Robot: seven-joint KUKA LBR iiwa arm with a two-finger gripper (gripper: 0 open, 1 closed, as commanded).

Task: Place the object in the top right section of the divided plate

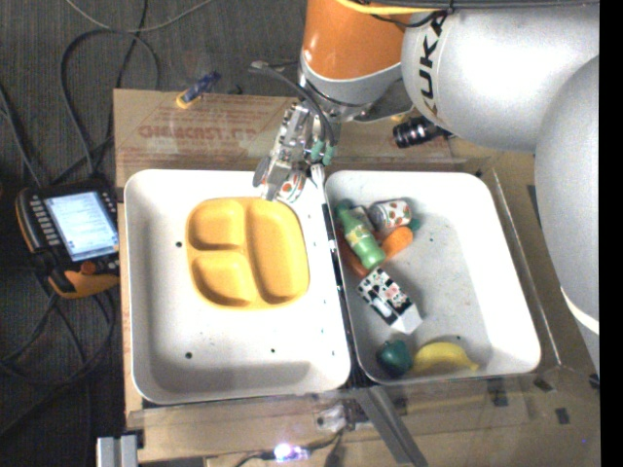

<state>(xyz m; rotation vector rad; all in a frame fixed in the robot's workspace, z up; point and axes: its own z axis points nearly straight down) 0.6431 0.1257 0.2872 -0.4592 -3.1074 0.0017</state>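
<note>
From above: glossy yellow plate (248, 253), three rounded sections, sits in the left bin (156, 358). Gripper (282, 185) hovers at the plate's top right edge; grip state, cannot tell. Right bin (506, 290) holds green bottle (362, 241), carrot (396, 242), spotted block (389, 298), banana (443, 357).

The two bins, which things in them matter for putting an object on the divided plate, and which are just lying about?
Part of the job:
divided plate in the left bin
gripper at the plate's far edge

Lying about in the right bin:
green bottle
carrot
banana
black-and-white block
</note>
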